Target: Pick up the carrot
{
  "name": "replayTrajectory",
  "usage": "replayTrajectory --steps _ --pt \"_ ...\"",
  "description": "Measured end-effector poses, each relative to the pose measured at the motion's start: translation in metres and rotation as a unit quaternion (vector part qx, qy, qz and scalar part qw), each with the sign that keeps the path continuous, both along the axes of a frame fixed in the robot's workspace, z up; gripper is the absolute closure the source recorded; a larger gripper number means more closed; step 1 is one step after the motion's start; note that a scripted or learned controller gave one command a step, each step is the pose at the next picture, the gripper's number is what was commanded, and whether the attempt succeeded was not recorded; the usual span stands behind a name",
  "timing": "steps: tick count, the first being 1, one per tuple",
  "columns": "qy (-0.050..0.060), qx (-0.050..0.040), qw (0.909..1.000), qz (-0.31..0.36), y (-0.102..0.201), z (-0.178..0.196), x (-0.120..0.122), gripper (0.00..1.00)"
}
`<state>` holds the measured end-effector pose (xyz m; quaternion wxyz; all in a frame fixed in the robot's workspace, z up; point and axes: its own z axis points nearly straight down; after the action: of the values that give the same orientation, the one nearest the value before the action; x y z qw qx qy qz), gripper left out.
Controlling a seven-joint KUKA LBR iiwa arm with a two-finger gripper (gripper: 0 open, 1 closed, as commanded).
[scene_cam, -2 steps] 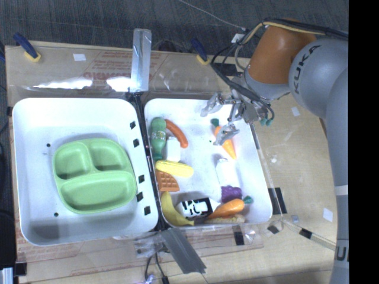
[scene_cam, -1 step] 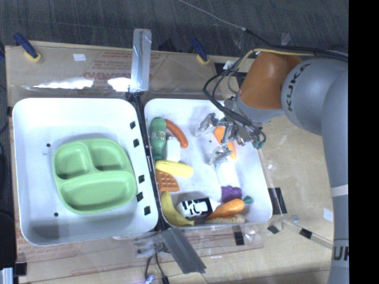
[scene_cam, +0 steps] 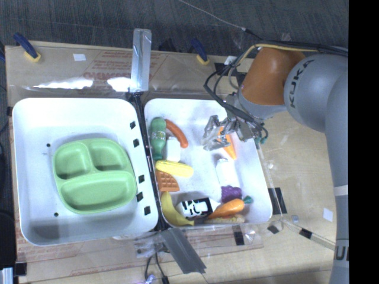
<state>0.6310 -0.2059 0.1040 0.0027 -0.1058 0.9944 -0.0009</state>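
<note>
Two white bins sit side by side, and in the right bin point(scene_cam: 260, 176) the tool point(scene_cam: 220, 136) hovers upper-centre over an orange item, its grip unclear, probably aligning, while the carrot point(scene_cam: 228, 207) lies at lower right beside grapes point(scene_cam: 231, 192).

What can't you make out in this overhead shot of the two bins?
- End effector: blurred; whether it grips the orange piece beneath it is unclear.
- Carrot: its lower side is partly hidden by the right bin wall.
- Black-and-white item: too small to identify.
- Arm: cut off by the picture's bottom edge.
</note>
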Motion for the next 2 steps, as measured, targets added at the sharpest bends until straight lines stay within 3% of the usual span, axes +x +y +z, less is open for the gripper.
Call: replayTrajectory --steps 1,2 --pt "0.0 0.0 1.0 0.0 0.0 0.0 0.0 0.0" --pt "-0.003 -0.0007 1.0 0.003 0.001 0.011 0.002 1.0"
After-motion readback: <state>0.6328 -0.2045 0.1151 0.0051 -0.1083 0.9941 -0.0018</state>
